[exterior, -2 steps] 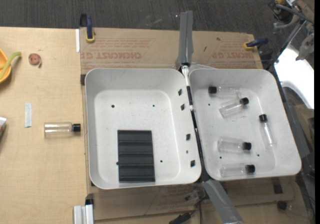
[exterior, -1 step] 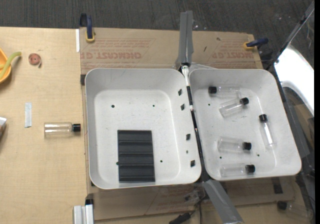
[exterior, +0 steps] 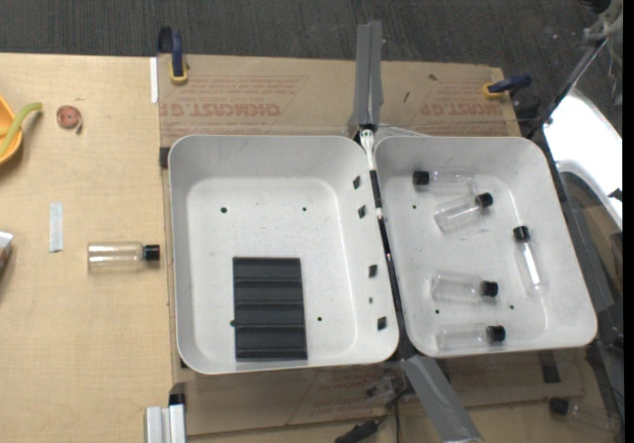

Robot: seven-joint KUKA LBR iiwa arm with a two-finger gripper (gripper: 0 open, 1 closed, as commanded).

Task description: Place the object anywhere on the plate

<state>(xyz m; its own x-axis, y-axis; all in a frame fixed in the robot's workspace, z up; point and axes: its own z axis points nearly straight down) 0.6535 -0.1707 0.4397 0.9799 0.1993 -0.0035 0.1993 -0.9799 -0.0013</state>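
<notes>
In the right shallow white plastic bin (exterior: 555,193): 5 clear plastic vials with black caps, all lying on their sides, none touching another. Vial 1 (exterior: 441,178) near the back left corner, cap pointing left. Vial 2 (exterior: 459,213) just in front of it, tilted, cap up and to the right. Vial 3 (exterior: 529,263) toward the right wall, lengthwise front to back, cap at the far end. Vial 4 (exterior: 458,285) in the middle front, cap pointing right. Vial 5 (exterior: 464,336) against the front wall, cap pointing right.

In the left shallow white plastic bin (exterior: 198,173): 1 black ribbed rectangular plate (exterior: 268,309), flat on the floor at the front, close to the front wall, bare on top and well apart from every vial.

Outside the bins, on the tan bench (exterior: 79,352): a 6th clear vial (exterior: 117,254) on its side just left of the left bin, cap pointing toward it. Farther left: 1 small reddish disc (exterior: 67,116), 1 pale strip (exterior: 55,228), and part of 1 yellow object (exterior: 8,129) at the edge.

At the back corners of the brown cardboard sheet (exterior: 258,99) beneath the bins: 2 blue clamps (exterior: 170,47).
</notes>
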